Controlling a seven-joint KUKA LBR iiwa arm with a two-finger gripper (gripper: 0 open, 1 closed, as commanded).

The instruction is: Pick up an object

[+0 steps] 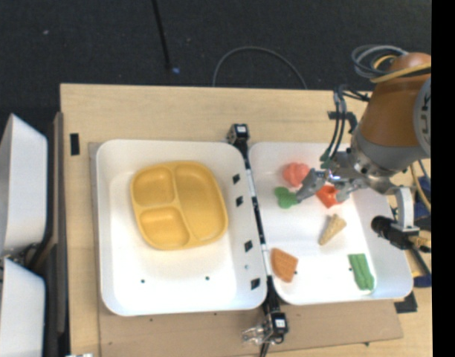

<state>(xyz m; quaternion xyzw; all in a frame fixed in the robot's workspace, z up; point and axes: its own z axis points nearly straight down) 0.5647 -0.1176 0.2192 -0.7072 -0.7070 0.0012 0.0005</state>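
My gripper hangs low over the back of the right bin, open, its grey fingers spread left and right. A small red-orange block lies on the bin floor between the fingertips; I cannot tell whether they touch it. Just left of the gripper sit a pink-red lump and a small dark green piece. Nearer the front lie a beige cone, an orange wedge and a green block.
The left bin holds a yellow divided plate. A ridge with black clips separates the two bins. Bare white floor lies in the middle of the right bin, between the cone and the orange wedge.
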